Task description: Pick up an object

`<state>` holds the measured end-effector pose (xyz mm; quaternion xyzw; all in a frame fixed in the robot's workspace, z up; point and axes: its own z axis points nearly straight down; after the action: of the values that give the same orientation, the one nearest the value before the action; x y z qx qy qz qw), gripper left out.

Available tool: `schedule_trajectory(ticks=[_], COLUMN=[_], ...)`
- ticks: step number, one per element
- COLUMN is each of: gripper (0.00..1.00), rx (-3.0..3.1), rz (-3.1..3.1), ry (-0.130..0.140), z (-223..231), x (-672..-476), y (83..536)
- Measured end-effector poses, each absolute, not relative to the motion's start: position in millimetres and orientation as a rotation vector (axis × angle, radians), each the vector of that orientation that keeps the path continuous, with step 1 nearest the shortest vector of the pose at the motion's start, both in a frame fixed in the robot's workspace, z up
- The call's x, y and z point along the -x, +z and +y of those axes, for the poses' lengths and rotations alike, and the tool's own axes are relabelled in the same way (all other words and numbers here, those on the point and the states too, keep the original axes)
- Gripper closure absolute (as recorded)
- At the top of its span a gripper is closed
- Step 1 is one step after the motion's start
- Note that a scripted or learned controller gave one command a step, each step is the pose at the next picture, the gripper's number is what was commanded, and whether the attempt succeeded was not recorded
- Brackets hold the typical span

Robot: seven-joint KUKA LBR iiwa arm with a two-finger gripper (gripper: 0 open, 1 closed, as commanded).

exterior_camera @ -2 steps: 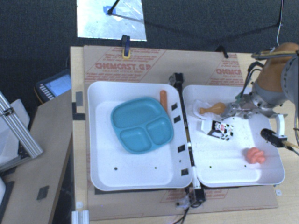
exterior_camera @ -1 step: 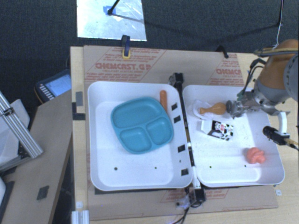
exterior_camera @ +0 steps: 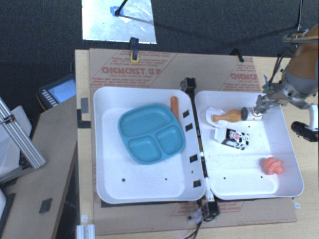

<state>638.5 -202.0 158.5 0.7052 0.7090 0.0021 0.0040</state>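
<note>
Target candidate: tan wooden peg-shaped toy [exterior_camera: 228,116], lying in rear of right bin [exterior_camera: 294,180] on white scrap. Gripper [exterior_camera: 257,112] low at its dark end, touching or just beside; jaws' state can't tell. Step: approach/grasp. Next: close on toy, lift straight. Black-white packet [exterior_camera: 235,138] near, pink lump [exterior_camera: 272,166] well apart.

Grey arm [exterior_camera: 301,71] reaching in from the right, wrist angled down, pincer [exterior_camera: 260,108] lowered

Even, bright overhead light with soft shadows; glare on the foil sheet [exterior_camera: 118,14]; the picture is slightly soft and grainy.
</note>
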Motion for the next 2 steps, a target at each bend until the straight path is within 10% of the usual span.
schedule_trajectory(ticks=[2], gripper=[1.00], rx=[-2.211], rz=[2.229], ry=[0.003], z=[-159.6], x=[-638.1], y=[208.0])
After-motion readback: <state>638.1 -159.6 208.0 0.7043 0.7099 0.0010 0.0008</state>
